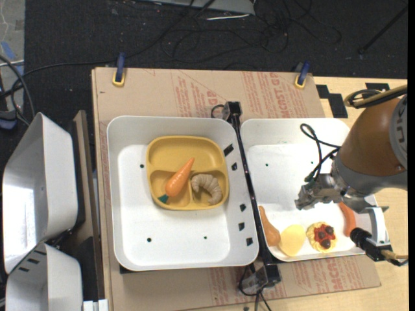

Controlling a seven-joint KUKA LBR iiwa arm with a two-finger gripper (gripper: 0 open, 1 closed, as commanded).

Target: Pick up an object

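Bins sit side by side on a cardboard-covered bench (194, 89), seen from the one camera above. The left bin (130, 232) carries a yellow divided plate (165, 153); a toy carrot (179, 177) lies slanted across its divider and a shrimp (207, 186) curls at the plate's four o'clock, likely parked there as sorted items.

The right bin (279, 141) holds the loose candidates, all crowded along its six o'clock edge: a drumstick-like piece (268, 225) at seven, a pale yellow disc (292, 238) just beside it, a small pizza-like round (321, 236) next along, and an orange strip (348, 218) at five. The gripper (310, 196) hangs over bare bin floor just above these pieces, nothing between its tips; whether the tips are spread or pressed together cannot be told. It seems poised to descend on that cluster.

Red printing runs mirrored across the cardboard; it is not legible enough to read.
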